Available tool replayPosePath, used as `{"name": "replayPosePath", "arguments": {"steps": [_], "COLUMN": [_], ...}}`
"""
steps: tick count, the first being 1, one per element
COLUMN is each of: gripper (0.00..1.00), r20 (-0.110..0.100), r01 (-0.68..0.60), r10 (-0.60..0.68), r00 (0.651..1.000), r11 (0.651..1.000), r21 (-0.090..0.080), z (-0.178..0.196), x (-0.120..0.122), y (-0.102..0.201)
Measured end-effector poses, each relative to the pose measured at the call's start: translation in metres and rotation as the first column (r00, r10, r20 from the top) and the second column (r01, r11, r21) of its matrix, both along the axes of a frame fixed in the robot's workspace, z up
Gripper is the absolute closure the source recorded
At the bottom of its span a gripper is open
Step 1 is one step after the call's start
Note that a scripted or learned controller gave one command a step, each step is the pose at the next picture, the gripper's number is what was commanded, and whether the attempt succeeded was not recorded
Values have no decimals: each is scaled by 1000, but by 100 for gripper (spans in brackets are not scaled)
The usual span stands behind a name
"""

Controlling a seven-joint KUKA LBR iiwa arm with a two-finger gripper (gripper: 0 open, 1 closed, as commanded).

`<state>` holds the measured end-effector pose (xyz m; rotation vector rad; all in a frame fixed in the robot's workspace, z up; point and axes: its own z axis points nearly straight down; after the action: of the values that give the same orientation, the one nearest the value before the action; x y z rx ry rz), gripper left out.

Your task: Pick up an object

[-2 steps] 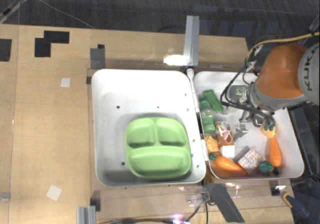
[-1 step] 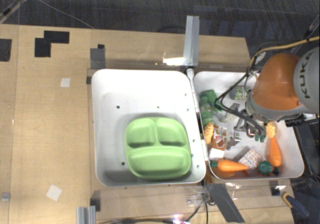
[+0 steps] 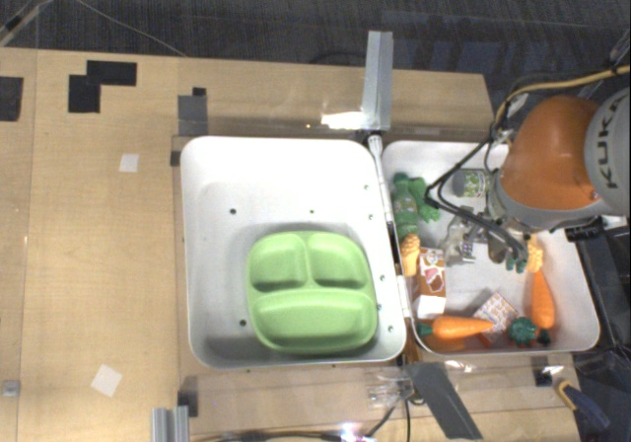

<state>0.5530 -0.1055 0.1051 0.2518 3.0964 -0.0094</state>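
Observation:
The right bin (image 3: 588,331) holds several toy foods. A green leafy piece (image 3: 408,195) lies at its far left, with a yellow corn cob (image 3: 409,255) and a brown packet (image 3: 432,274) below it. One orange carrot (image 3: 461,328) lies along the near wall, and a second carrot (image 3: 541,300) stands on the right. Between them are a checkered packet (image 3: 496,309) and a small green piece (image 3: 523,331). My gripper (image 3: 488,245) hangs over the middle of this bin, just above bare floor between the packet and the right carrot. The orange wrist band (image 3: 552,164) hides the bin's far right.
The left bin (image 3: 212,193) holds a green divided plate (image 3: 313,292) near its front. A grey metal post (image 3: 378,85) stands behind the seam between the bins. Black cables (image 3: 463,179) loop from the wrist over the right bin's back.

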Motion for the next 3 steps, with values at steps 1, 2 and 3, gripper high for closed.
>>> {"name": "replayPosePath", "arguments": {"steps": [1,2,3], "gripper": [100,100,100], "r20": [-15,-26,-13], "r01": [-67,169,164], "r10": [67,-169,-164], "r00": [998,985,986], "r11": [998,985,986], "r21": [2,10,9], "z": [115,110,124], "x": [14,94,97], "y": [-60,-54,-53]}}
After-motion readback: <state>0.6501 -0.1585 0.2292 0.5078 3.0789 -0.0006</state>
